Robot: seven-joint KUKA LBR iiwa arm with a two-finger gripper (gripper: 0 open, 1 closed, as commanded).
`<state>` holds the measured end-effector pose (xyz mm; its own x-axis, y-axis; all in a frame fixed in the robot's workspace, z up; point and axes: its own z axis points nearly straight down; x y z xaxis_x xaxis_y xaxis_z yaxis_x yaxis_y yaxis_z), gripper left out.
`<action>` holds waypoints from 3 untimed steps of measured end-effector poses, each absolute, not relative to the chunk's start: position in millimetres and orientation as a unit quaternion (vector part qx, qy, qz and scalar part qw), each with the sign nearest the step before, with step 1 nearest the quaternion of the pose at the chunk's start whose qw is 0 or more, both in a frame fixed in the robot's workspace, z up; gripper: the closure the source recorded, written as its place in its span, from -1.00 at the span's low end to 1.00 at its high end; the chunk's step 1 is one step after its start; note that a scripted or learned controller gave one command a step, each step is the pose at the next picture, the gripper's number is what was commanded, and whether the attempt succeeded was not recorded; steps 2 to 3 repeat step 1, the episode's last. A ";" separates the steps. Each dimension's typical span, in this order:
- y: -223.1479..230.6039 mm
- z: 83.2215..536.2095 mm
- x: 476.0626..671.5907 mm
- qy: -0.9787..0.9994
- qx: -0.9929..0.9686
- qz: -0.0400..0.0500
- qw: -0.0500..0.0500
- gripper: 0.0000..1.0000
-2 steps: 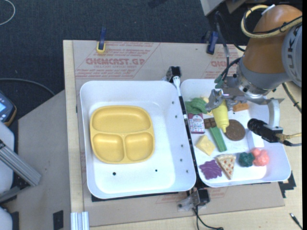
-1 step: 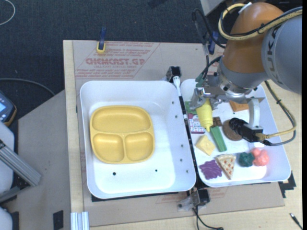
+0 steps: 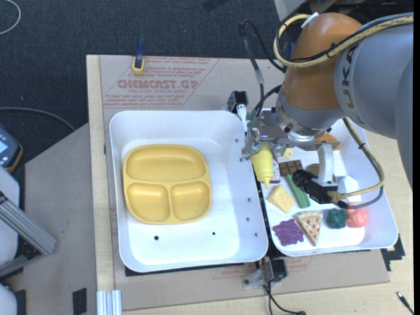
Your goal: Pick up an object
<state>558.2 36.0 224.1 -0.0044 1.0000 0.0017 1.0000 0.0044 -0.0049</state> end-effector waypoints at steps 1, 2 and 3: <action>20.5 234.3 559.0 -0.707 -0.708 -0.001 -0.001 1.00; 20.5 234.3 559.0 -0.707 -0.708 -0.001 -0.001 1.00; 20.5 234.3 559.0 -0.707 -0.708 -0.001 -0.001 1.00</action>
